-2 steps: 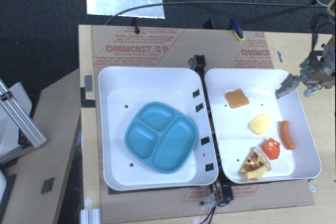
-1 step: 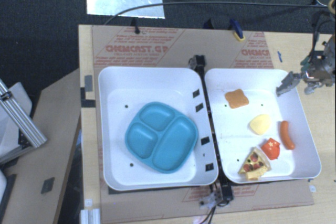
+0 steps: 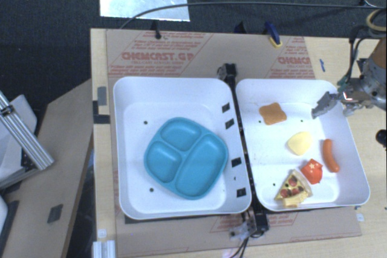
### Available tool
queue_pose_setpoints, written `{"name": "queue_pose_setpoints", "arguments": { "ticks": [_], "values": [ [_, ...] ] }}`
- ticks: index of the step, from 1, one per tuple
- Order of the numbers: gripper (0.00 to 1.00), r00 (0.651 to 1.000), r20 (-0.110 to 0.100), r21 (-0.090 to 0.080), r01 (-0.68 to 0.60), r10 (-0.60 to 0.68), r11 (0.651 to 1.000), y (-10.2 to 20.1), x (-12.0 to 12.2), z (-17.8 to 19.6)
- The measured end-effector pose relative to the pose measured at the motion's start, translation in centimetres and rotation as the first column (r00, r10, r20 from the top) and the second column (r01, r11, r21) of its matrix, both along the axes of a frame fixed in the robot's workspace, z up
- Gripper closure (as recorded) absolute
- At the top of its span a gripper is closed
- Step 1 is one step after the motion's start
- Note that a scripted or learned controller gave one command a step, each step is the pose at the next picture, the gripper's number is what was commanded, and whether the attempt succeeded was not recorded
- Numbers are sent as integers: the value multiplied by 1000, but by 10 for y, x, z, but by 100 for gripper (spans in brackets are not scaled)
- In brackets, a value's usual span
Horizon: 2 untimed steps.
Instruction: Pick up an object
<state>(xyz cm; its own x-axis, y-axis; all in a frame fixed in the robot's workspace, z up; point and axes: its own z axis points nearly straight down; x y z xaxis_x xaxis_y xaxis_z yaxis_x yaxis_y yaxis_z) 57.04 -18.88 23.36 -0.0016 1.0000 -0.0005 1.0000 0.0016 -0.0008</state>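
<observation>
The right bin [image 3: 354,148] holds an orange toast-like piece [image 3: 273,113], a pale yellow round piece [image 3: 299,143], an orange sausage [image 3: 330,155], a red strawberry-like piece [image 3: 312,171] and a pizza slice [image 3: 294,188]. My gripper [image 3: 325,104] hangs over the bin's upper right corner, reaching in from the right. It is above and right of the yellow piece and right of the toast piece. Nothing shows between its fingers.
The left bin [image 3: 127,130] carries a blue divided plate [image 3: 185,157]. A black clip strip [image 3: 234,130] runs between the bins. Cardboard [image 3: 181,51] lies under both bins, and a cable crosses the bench's back edge. An aluminium rail [image 3: 21,136] juts in at the left.
</observation>
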Motion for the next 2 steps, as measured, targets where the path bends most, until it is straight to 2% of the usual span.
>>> {"name": "queue_pose_setpoints", "arguments": {
  "ticks": [2],
  "values": [
    [0, 1000, -2, 1, 1, -1, 1000, -12, -9, -106]
  ]
}}
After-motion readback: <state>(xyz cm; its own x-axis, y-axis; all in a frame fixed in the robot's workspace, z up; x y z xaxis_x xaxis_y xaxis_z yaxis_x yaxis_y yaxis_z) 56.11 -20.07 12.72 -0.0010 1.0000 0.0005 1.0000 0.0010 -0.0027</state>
